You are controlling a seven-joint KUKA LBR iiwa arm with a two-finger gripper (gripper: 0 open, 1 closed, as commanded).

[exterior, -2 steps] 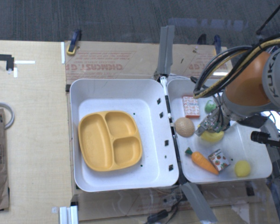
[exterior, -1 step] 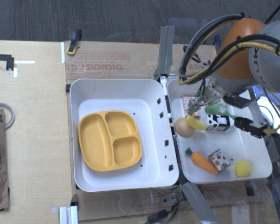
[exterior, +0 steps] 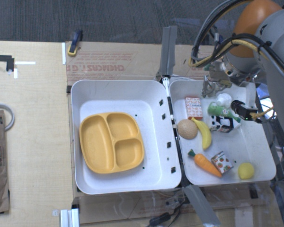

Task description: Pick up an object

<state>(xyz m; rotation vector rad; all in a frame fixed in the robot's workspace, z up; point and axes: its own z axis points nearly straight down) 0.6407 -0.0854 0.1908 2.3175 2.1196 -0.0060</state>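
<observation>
You can make out red print on the cardboard sheet (exterior: 114,62) behind the bins, upside down from this view; it looks like "CHEMICALS", though the rest is too faint to read. Print on the small cartons (exterior: 193,107) is too small to tell.

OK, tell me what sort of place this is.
Probably a robot lab's pick-and-place test bench: two white bins side by side, toy food such as a banana and carrot, and a cabled robot arm reaching in.

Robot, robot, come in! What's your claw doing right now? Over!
End effector low over right bin's far edge. Nothing seen gripped. Green bottle, banana, carrot lying nearby.
</observation>
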